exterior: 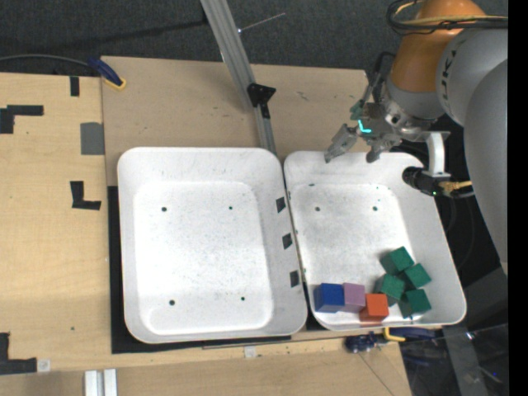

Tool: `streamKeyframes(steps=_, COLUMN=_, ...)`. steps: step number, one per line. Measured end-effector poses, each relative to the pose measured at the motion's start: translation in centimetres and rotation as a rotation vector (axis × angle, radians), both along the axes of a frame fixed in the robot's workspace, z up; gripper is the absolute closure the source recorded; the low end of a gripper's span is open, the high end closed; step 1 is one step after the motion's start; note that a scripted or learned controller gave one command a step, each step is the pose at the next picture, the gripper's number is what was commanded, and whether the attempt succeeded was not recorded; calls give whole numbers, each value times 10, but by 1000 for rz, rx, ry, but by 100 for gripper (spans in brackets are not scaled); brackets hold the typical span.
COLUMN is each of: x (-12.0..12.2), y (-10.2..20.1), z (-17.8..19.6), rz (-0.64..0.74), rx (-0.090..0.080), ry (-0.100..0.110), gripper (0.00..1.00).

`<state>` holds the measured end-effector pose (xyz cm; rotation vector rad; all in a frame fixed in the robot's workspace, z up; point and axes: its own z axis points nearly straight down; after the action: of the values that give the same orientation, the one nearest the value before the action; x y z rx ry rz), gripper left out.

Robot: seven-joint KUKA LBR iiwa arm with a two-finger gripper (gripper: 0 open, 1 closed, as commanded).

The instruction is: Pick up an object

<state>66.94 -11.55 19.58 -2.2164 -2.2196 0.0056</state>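
Blocks [381, 291] far from open gripper [354, 148]

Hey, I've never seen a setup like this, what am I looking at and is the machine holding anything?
This is one camera fixed above a workbench, looking down at a slant. The grey and orange machine on the right is a robot arm; its two-fingered tool hangs open over the far edge of the right bin, holding nothing. That bin's near corner holds small blocks: a blue block, a lilac block, an orange block and several green blocks. The left bin sits beside it.
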Motion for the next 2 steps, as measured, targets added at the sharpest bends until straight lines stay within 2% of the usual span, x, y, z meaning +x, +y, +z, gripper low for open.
streamKeyframes(steps=1, x=1, y=0, z=3, rz=1, rx=-2, ry=-4, gripper=0)
streamKeyframes(steps=2, x=6, y=-3, z=-43, rz=1, rx=-2, ry=-1, gripper=0)
